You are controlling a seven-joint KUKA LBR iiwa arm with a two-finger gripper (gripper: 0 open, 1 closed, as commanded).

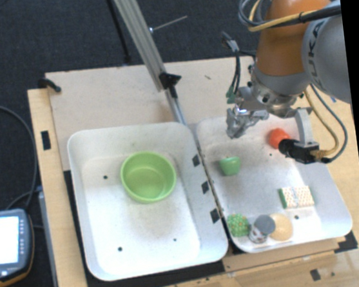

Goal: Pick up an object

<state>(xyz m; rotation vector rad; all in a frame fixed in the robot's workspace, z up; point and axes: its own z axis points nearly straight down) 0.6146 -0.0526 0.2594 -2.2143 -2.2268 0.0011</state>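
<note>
Gripper [239, 124] hangs over the far-left part of the right bin [324, 183], close to its far edge. Can't tell from this angle how its tips stand. Nothing visible held at the tips.

Nearest pickable thing: small green object [230, 165] on the right bin floor, just nearer the camera than the gripper and slightly to its left, close to the bin's left edge. Apart from the gripper, not touching it.

Other items in the right bin:
- orange object [277, 137] toward the far right, beside a black part of the arm's cabling, right of the gripper
- patterned white-and-green block [296, 197] near the right edge, nearer half
- cluster in the near-left corner: green knobbly ball [237, 224], grey round piece [263, 225], tan round piece [281, 226], the three side by side, grey and tan touching or overlapping

Left bin [90, 157]: green bowl [148, 176] upright, roughly centre, a bit toward the far side. Well apart from the gripper.

Both bins sit side by side on the bench [108, 93], inner edges touching or nearly so.
</note>
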